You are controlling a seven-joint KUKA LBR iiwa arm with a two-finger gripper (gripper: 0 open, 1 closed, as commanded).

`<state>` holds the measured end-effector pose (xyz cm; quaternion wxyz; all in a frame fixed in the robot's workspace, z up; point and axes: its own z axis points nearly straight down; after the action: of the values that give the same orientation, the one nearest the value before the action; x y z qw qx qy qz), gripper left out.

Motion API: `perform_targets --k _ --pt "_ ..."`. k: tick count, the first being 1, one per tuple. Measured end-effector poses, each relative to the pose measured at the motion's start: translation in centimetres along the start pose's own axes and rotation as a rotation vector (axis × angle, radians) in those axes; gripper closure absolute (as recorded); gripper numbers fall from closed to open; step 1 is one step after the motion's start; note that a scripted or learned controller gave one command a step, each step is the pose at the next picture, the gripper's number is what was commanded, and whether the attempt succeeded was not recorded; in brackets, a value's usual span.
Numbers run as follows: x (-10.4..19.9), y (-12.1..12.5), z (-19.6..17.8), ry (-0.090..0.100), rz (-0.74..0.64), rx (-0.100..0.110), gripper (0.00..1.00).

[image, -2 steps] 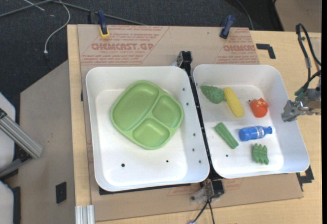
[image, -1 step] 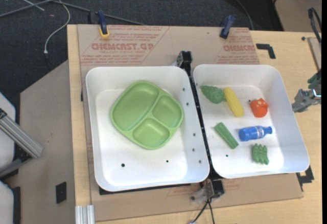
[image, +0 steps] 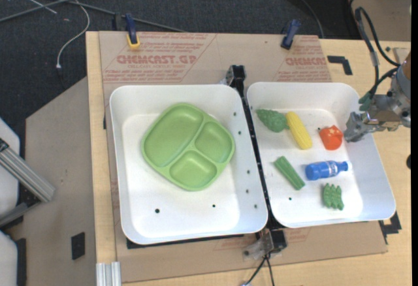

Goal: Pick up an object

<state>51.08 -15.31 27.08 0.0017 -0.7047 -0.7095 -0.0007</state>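
Your end effector (image: 358,127) hovers beside the small orange plastic toy (image: 331,138), grip state unclear; it's light, stiff, slick: pinch its middle.

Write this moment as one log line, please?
stage: approach | gripper: at right bin's right rim, beside orange toy, holding nothing seen | right bin: corn, blue bottle | left bin: green plate

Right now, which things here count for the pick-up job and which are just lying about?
For the job:
gripper at the right bin's far edge
orange toy
yellow corn
blue bottle
green stick
leafy green toy
small green spiky toy
right bin

Just lying about:
green divided plate
left bin
blue clamps
cardboard sheet
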Motion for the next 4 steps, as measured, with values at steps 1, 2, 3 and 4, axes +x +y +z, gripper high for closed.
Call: perform_targets --k 1,2,3,4 --pt "4.9 2.3 1.7 0.000 0.000 0.002 1.00" --pt "8.8 4.4 2.6 -0.003 0.002 -0.003 1.00" --pt "14.3 5.7 3.9 -0.002 0.001 -0.001 1.00" --pt "19.9 7.8 4.9 -0.003 0.001 -0.003 1.00"
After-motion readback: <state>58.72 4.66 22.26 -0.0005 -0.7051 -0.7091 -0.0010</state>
